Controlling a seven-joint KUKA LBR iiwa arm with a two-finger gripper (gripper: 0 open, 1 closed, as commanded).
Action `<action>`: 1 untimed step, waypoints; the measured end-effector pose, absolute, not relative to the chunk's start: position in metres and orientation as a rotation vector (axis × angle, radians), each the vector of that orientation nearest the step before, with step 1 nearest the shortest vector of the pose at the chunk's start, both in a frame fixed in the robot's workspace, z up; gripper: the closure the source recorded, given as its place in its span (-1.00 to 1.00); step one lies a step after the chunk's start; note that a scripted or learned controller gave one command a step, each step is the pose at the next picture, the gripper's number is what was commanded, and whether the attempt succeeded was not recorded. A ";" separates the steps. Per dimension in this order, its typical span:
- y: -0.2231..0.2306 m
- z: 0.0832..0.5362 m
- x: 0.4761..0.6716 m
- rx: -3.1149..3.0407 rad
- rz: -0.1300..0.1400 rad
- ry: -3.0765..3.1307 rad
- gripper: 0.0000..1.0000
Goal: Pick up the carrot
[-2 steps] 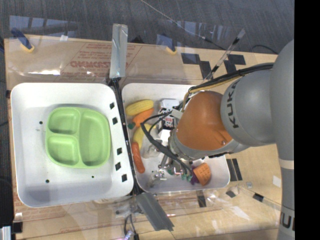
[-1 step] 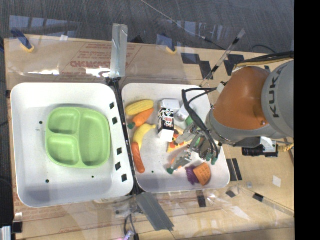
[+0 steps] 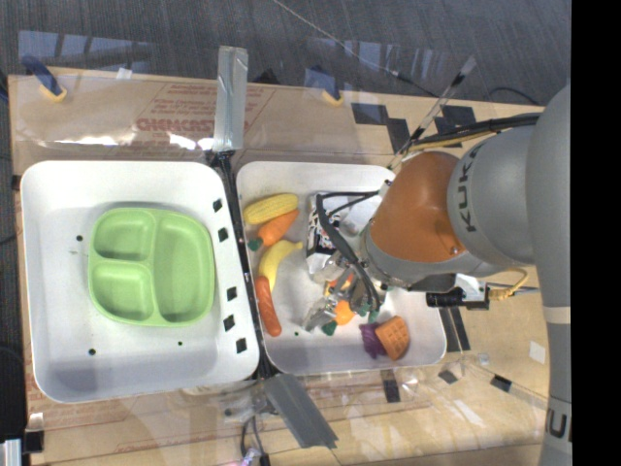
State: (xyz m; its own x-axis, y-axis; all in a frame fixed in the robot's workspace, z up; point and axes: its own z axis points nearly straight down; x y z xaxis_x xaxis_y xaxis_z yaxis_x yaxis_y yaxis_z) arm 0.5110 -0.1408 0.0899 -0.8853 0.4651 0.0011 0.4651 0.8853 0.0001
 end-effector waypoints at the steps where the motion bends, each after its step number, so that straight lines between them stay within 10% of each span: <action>1: -0.140 0.096 0.511 -0.738 -0.001 -3.047 1.00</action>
